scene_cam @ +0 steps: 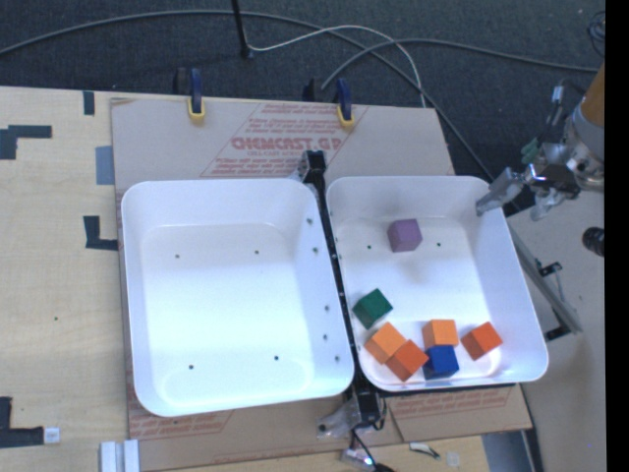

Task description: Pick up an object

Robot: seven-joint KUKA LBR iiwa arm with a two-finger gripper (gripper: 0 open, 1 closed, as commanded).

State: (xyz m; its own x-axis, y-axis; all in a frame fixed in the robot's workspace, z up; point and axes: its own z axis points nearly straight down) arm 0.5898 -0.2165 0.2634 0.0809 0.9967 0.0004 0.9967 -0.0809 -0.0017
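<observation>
Six blocks are lying in the right bin (511, 264): one purple block (404, 234) toward the far side, one green block (372, 307) mid-bin, three orange blocks (386, 341) (440, 333) (482, 340) and one blue block (441, 361) clustered along the near wall. The left bin (226, 293) is sitting beside it on a cardboard sheet (285, 141) clamped to the wooden bench (49, 313). The gripper (521, 187) is hovering over the right bin's far right corner; whether its fingers are parted is impossible to tell, and nothing is showing between them.

Two bins are set side by side on a cardboard sheet (285, 138). In the right bin (511, 264), one cube (404, 234) lies alone toward the back, and six blocks (428, 342) are gathered near the front wall.
</observation>
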